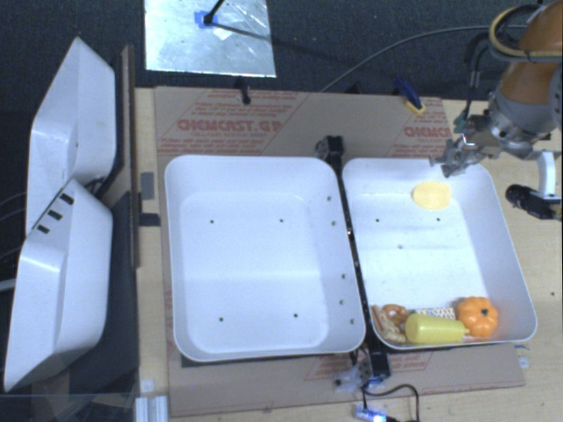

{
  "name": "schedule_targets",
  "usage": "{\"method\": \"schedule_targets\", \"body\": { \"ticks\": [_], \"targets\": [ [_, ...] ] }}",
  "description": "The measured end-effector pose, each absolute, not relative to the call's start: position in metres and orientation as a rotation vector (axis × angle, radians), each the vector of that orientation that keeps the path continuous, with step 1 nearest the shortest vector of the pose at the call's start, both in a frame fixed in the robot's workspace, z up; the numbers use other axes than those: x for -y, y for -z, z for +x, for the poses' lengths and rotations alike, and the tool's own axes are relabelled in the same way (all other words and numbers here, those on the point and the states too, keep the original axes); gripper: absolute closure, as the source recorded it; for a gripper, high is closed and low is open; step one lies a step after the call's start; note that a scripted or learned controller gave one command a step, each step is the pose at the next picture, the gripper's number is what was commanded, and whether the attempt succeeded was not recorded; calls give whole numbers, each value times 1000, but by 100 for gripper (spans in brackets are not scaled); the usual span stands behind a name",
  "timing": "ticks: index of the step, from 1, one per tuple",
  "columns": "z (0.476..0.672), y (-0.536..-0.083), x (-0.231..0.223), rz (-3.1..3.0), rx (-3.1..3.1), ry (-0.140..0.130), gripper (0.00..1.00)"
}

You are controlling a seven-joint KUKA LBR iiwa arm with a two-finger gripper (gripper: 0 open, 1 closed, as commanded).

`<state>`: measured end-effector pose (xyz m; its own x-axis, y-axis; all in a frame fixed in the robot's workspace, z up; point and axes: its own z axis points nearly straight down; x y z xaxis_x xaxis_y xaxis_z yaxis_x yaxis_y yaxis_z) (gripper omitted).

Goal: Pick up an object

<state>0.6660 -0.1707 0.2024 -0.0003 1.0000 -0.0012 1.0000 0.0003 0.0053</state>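
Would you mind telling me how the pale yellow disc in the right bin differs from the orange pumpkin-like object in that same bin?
The yellow disc is pale and looks flat; the orange pumpkin is deep orange and rounded. The yellow disc lies alone near the bin's far end, close to the gripper; the orange pumpkin sits in the near corner, beside a yellow object. Both lie in the right bin, and neither is held.

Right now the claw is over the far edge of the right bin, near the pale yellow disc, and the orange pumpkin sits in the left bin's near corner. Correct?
Not quite. The camera view shows the orange pumpkin in the near corner of the right bin, not the left. The rest holds: the claw is over that bin's far edge, near the pale yellow disc.
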Motion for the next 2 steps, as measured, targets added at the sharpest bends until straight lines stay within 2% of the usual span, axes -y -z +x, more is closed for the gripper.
{"method": "schedule_targets", "body": {
  "ticks": [1, 2],
  "targets": [
    [667, -223, 171, 2219, -2221, -2, 100],
    [667, -214, 120, 2217, -2226, -2, 100]
  ]
}}
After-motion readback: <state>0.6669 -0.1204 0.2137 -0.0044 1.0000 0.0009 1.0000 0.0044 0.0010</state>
